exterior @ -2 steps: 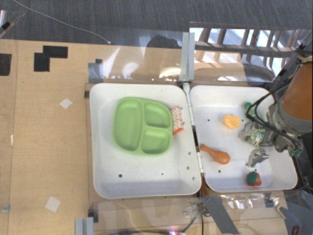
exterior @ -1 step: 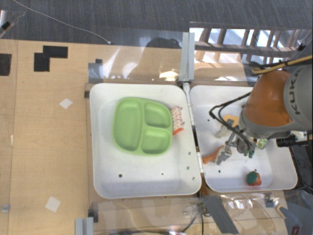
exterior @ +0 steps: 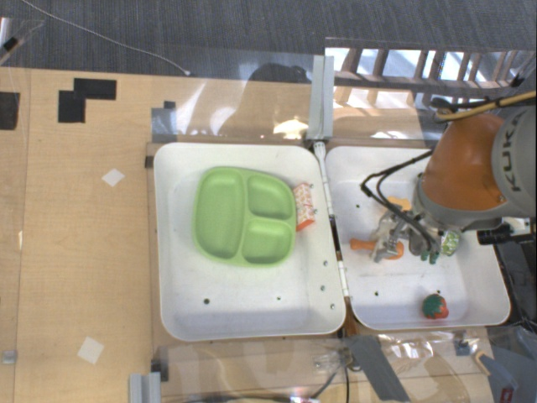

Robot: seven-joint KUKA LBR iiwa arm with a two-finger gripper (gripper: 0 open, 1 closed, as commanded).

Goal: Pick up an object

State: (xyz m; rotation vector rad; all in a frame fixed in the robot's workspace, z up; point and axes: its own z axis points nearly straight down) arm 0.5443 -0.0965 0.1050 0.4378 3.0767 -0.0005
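My gripper (exterior: 388, 248) hangs low in the right bin (exterior: 478, 313), touching an orange carrot (exterior: 362, 244), a red strawberry (exterior: 435, 306) nearby, a green plate (exterior: 243, 217) far left; grip state unclear.

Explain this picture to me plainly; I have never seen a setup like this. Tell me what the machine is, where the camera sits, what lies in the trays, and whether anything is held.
One camera looks down at a slant on a bench with two shallow white bins. The grey and orange shape at the right is a robot arm; its gripper reaches down into the right bin. The left bin holds a green divided plate with a small red and white packet beside it. In the right bin lie an orange stick-like piece next to the gripper and a small red and green toy. Whether anything is held cannot be told.
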